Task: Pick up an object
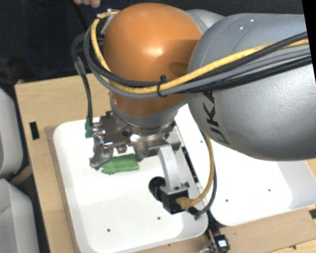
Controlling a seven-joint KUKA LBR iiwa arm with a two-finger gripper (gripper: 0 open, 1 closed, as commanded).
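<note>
Your arm (210, 77) bends low over the left bin (102, 223); gripper (103, 153) state you cannot tell. A green object (121, 166) lies just beside it.

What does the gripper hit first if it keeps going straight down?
Probably the green object in the left bin, lying right at the gripper. Depth is unclear from above; it could miss and meet the bin floor.

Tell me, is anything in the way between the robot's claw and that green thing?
Nothing visible is. The gripper sits right at the green object in the left bin, at the object's left end, with nothing between them.
</note>
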